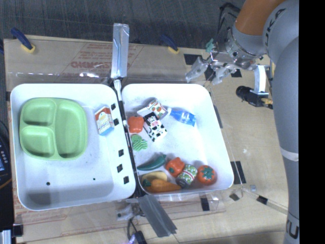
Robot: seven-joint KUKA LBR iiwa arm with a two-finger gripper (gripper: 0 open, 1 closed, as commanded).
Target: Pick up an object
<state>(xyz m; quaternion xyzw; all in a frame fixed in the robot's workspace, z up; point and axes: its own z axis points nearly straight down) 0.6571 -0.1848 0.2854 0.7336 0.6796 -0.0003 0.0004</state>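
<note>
White plastic bins sit side by side on the desk, and the picking has to happen in the right bin (216, 136), where nearly all the small things lie. Along its near edge there is a tight row: a carrot (161, 186), a banana (155, 176), a small can (187, 175) and a tomato (205, 174), with a red pepper (174, 165) and a green chilli (152, 162) just behind them, all touching or nearly so. Going for that cluster looks risky to me, since fingers would likely nudge neighbours. Toward the middle lie a green ridged piece (140, 144), an orange block (135, 124), a black-and-white spotted carton (155, 126) and a colourful little box (155, 107) leaning against it. The blue packet (183, 117) lies apart from the others toward the far right corner, so I would judge it the easiest target: come straight down over it and close across its short side. In the left bin (30, 200) rest a green divided plate (52, 127) and a small juice carton (103, 121) by the dividing wall. Beyond the far right corner of the right bin, the gripper (205, 70) hovers over the desk, carrying nothing; whether it is spread or closed I cannot tell. Faint red printing on the board past the far edge is unreadable, as are the carton labels.
</note>
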